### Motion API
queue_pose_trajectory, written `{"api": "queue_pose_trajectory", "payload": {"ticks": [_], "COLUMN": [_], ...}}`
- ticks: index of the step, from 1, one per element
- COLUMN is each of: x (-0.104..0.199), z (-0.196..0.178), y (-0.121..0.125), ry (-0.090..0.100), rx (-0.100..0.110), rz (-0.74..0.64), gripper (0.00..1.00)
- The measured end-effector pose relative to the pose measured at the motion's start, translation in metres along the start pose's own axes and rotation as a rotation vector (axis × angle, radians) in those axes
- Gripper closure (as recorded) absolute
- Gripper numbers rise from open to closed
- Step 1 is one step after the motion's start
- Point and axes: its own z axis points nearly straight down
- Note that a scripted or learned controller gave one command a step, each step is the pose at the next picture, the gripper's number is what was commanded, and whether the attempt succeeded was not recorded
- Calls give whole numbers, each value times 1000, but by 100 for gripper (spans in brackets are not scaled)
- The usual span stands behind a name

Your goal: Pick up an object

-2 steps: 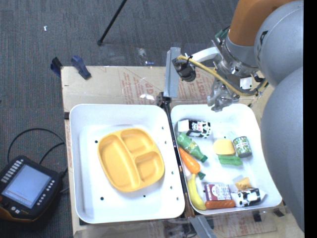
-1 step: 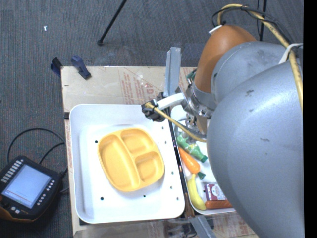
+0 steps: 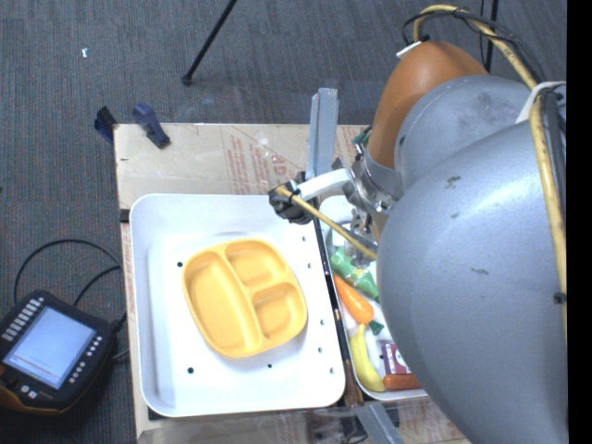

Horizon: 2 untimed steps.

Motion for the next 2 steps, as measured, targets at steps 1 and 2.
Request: {"api": "queue_pose_trajectory", "payload": {"ticks": [1, 2], "x": [-1, -1], "z": [-7, -15], "y": [3, 6], "ry": [-6, -11], "rx": [1, 2], "rz": [8, 16], "gripper": [100, 100]}}
